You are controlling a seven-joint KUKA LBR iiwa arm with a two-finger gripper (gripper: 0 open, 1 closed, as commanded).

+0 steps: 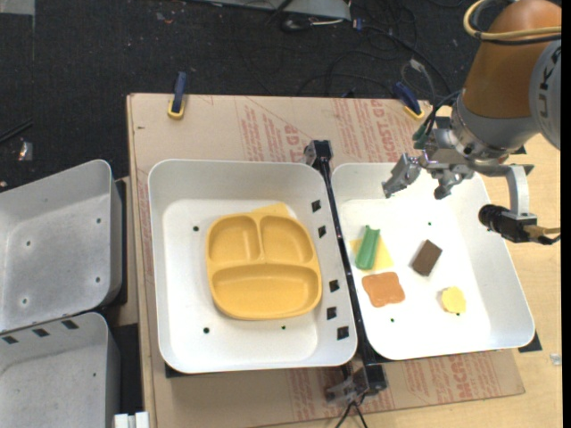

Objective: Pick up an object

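A dark floor strewn with cables surrounds the worktop, a brown board with two shallow white bins side by side: the left bin holds a yellow divided tray, and the right bin holds a green block lying partly on a pale yellow piece, an orange flat piece, a brown block and a small yellow object. The arm comes in from the right, and its tool hangs above the far end of the right bin, well apart from those objects, fingers spread with nothing between them.
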